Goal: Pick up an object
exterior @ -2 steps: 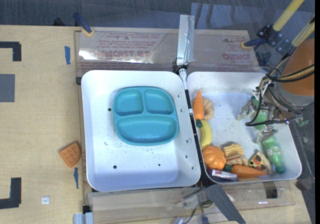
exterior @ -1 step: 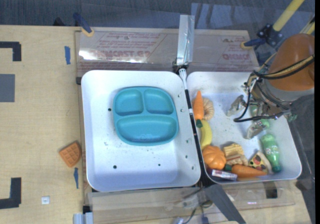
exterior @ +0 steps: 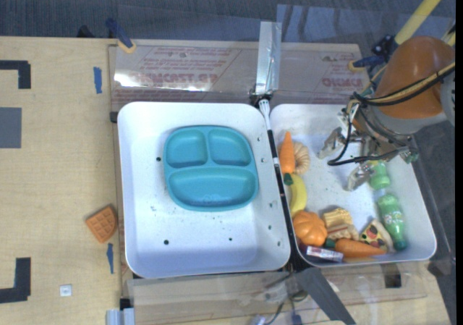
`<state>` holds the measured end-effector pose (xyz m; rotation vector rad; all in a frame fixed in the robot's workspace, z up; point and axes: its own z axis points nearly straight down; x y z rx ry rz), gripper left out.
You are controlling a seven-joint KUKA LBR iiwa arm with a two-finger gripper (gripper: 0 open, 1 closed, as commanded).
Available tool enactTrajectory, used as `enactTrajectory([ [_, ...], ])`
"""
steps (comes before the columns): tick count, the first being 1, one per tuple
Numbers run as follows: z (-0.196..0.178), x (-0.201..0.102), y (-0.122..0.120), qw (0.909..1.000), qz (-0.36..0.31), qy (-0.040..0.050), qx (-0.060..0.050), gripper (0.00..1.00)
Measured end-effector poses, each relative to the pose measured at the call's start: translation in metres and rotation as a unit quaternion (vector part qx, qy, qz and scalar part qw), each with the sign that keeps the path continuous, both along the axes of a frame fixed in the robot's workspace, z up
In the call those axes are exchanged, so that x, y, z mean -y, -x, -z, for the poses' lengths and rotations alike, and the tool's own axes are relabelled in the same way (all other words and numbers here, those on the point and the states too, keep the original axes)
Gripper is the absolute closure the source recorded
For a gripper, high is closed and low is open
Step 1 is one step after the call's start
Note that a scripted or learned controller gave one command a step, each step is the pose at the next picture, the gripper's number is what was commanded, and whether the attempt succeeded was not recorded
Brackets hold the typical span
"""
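Note:
My gripper (exterior: 344, 162) hangs over the middle of the right bin (exterior: 423, 193), open, with bare bin floor between its fingers (exterior: 332, 144). A green bottle (exterior: 391, 219) lies just right of and below it, its cap end near the lower finger. Along the bin's left wall lie a small carrot (exterior: 287, 153), a beige pastry (exterior: 300, 160) and a banana (exterior: 297, 196). At the front sit an orange pumpkin (exterior: 309, 228), a tan sandwich piece (exterior: 337, 218), a long carrot (exterior: 359, 248) and a pizza slice (exterior: 377, 232).
The left bin (exterior: 137, 237) holds a blue divided plate (exterior: 210, 168). A waffle piece (exterior: 102, 223) lies on the wooden bench to the left of the bins. The arm's orange band (exterior: 412, 77) and cables hang over the right bin's back right corner.

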<state>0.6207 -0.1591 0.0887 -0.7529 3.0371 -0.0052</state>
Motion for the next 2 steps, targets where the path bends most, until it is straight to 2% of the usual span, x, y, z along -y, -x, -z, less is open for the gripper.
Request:
enactTrajectory([
  [1, -0.0006, -0.0554, -0.0112, 0.9997, -0.023, 0.0003, 0.0, 0.0],
  [2, -0.0007, -0.0581, -0.0079, 1.0, 0.009, 0.0001, -0.001, 0.0],
])
